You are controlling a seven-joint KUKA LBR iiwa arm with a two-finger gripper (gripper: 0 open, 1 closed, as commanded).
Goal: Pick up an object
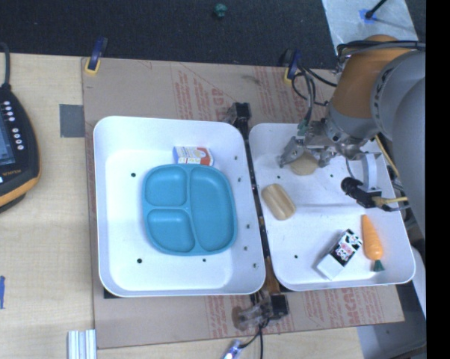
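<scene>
My gripper (306,155) is low over the far left part of the right bin (315,271). Its grey fingers stand apart, open, and a pale tan round object (305,167) lies right at their tips, partly hidden by them. I cannot tell whether the fingers touch it. A tan bread-like roll (278,201) lies nearer the front, beside the bin's left wall. An orange carrot (371,237) and a small black-and-white carton (339,253) lie at the front right of this bin.
The left bin (116,268) holds a blue divided plate (188,209) and a small red-and-white box (192,155) behind it. A handheld control pendant (4,148) lies on the bench at far left. The arm's orange band (367,77) rises behind the right bin.
</scene>
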